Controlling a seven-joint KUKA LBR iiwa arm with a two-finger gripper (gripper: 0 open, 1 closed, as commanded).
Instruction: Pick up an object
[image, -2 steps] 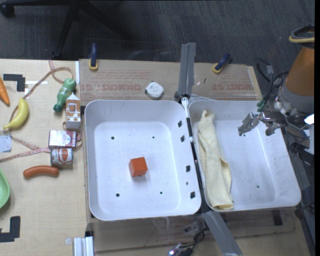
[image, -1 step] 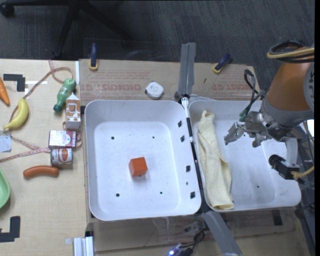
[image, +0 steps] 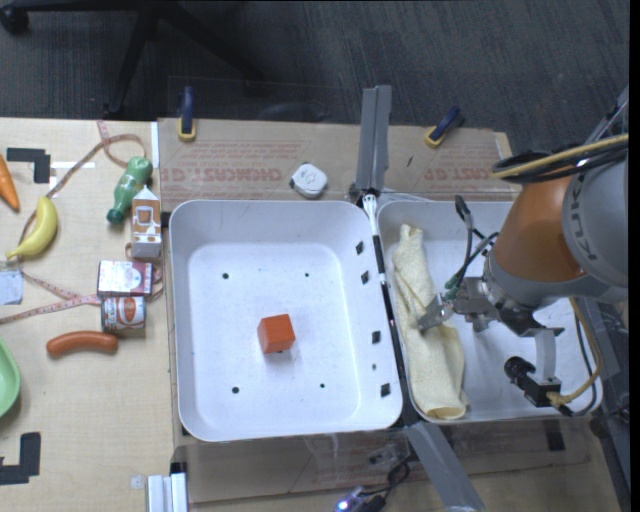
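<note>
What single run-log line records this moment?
arm: over right bin | gripper: at cloth | orange block: left bin, untouched

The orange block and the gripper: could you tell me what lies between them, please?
In the camera view, between the orange block and the gripper lie bare bin floor, the two bins' adjoining walls and the cream cloth.

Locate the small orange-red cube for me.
In the camera view, the small orange-red cube sits alone near the middle of the left white bin, well apart from the cream folded cloth in the right white bin.
</note>
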